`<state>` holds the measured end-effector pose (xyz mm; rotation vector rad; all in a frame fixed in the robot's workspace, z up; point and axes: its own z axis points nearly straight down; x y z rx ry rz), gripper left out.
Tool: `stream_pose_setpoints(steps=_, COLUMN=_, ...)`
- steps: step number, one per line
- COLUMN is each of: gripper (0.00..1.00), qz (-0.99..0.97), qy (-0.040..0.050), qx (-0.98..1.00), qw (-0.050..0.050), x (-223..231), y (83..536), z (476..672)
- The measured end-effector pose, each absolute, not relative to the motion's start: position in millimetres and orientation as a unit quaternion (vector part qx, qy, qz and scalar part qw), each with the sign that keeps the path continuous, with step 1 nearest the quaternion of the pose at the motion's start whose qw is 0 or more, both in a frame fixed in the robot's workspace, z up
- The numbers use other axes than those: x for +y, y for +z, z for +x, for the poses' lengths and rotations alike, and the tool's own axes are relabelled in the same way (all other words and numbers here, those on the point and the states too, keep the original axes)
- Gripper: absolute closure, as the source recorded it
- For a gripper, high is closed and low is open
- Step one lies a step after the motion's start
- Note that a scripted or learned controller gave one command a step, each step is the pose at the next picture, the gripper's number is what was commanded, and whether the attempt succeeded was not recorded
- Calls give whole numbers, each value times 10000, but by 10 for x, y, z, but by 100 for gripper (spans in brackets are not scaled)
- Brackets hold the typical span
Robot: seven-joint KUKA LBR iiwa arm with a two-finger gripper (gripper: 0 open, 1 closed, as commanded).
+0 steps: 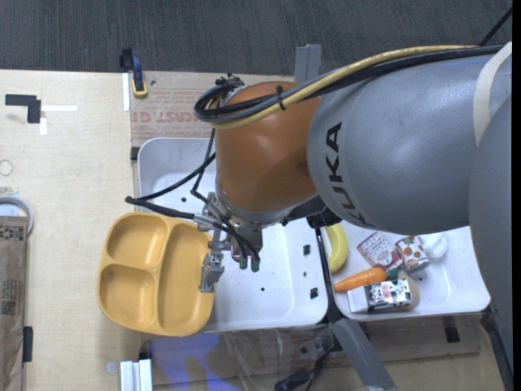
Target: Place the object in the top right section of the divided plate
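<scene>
yellow divided plate [155, 271], orange carrot [360, 279], yellow banana [336, 247], white bins [281, 296].

Floor [203, 15]: dark grey, ribbed carpet-like texture, across the far side of the scene. Bench top [65, 137]: pale wood-grain, lit evenly, no hard shadows. Black L-shaped marker [24, 104] with white tape strips [57, 109] at far left. Brown cardboard sheet [175, 108] with red print lies flat on the bench, far centre. Printed brown bag [12, 300] at near-left edge.
</scene>
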<state>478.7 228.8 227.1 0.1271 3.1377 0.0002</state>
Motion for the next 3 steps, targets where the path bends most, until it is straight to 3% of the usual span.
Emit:
stream_pose_setpoints(steps=1, gripper=0, qz=-1786, qy=3, qx=9839, qw=-5, x=2213, y=1278, z=5086)
stream_pose_setpoints(steps=2, gripper=100, qz=-1760, qy=14, qx=9844, qw=0, x=2210, y=1369, z=5096)
stream_pose_setpoints(steps=3, gripper=100, qz=-2130, qy=2, qx=9771, qw=-8, x=2285, y=1066, z=4935)
